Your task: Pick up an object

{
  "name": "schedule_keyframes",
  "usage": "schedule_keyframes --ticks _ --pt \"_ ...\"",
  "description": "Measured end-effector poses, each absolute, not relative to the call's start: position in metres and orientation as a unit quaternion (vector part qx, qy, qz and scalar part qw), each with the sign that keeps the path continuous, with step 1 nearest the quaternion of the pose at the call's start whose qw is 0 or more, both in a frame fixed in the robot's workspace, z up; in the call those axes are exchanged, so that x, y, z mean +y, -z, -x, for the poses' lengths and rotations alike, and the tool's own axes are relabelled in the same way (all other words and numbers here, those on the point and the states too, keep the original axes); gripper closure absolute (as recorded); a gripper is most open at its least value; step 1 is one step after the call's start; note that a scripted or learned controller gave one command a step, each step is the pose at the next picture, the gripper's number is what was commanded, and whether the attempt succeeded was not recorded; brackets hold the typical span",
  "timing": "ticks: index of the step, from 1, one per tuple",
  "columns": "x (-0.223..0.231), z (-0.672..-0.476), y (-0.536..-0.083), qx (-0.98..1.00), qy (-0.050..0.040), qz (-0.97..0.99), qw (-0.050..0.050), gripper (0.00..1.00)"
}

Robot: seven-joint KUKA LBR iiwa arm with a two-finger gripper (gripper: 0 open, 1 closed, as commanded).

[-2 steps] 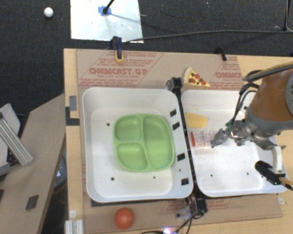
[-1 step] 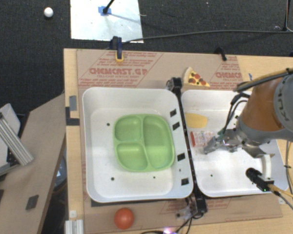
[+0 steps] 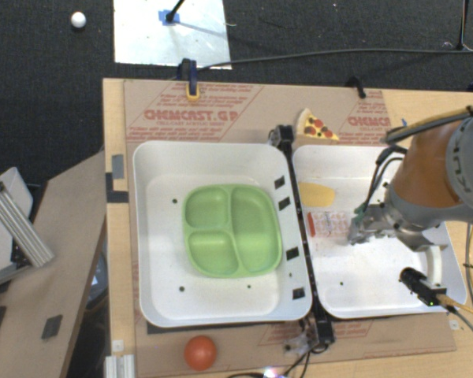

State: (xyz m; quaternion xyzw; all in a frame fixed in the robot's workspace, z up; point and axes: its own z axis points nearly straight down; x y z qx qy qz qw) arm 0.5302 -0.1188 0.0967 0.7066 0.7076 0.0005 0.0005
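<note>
The clear packet (image 3: 328,225) with red print lies flat in the right bin (image 3: 378,294), by the divider. The hand (image 3: 361,231) hovers at its right edge, approach step; grip state unclear. Next: descend squarely and pinch.
</note>
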Motion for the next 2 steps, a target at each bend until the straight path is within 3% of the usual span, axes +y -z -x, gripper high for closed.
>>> schedule_keyframes --ticks 2 --pt "-0.120 -0.535 -0.203 0.709 -0.0018 -0.705 0.002 1.00"
